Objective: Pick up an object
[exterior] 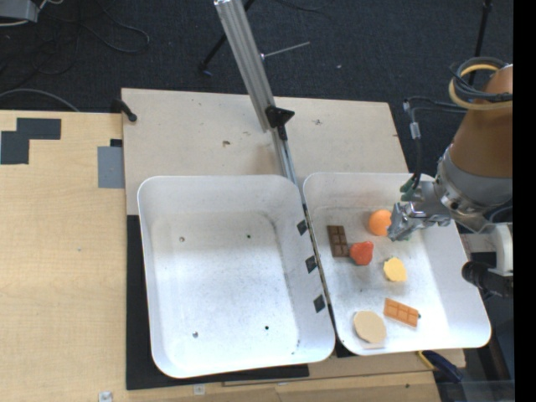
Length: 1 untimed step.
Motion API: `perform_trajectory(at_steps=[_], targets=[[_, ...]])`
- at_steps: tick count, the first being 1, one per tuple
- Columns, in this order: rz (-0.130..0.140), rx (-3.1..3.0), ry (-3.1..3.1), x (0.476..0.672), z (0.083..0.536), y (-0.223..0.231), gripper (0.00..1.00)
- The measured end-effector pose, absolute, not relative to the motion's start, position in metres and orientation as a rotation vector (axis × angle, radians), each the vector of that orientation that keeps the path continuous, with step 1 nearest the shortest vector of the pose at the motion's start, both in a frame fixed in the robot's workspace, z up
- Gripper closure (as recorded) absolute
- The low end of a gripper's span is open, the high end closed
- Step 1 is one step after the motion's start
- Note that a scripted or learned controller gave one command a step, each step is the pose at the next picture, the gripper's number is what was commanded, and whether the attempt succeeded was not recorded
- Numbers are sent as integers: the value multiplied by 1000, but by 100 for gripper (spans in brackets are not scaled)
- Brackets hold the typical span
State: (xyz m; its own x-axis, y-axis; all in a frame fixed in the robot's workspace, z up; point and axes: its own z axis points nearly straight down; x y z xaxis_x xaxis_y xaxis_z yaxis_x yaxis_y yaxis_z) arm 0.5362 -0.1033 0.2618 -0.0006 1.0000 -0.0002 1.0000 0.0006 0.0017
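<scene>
**Hovering beside the orange ball in the right bin**

My gripper (404, 222) hangs over the right shallow white plastic bin (469, 329), at about two o'clock from that bin's middle. I cannot tell from this slanted view how my jaws stand (they are small, dark and blurred against the white floor), and I see nothing between them.

Just beside me, at nine o'clock, lies a small round orange ball (380, 222); whether it touches me I cannot tell. At about seven o'clock from that ball sits a red rounded lump (362, 253), and just at nine o'clock from the lump lies a dark brown rectangular chocolate-like bar (337, 241). Near six o'clock from me rests a small yellow rounded piece (394, 270). Farther down the same way, toward the near rim, lie an orange flat waffle-patterned rectangle (401, 311) and, at eight o'clock from it, a pale tan flat round disc (369, 327).

The left shallow white plastic bin (167, 342) lies at nine o'clock, alongside the right one.
</scene>
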Motion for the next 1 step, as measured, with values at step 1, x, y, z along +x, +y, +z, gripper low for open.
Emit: perform_trajectory(at_steps=[1], targets=[[-2,2220,2230,542,246,-48,100]])
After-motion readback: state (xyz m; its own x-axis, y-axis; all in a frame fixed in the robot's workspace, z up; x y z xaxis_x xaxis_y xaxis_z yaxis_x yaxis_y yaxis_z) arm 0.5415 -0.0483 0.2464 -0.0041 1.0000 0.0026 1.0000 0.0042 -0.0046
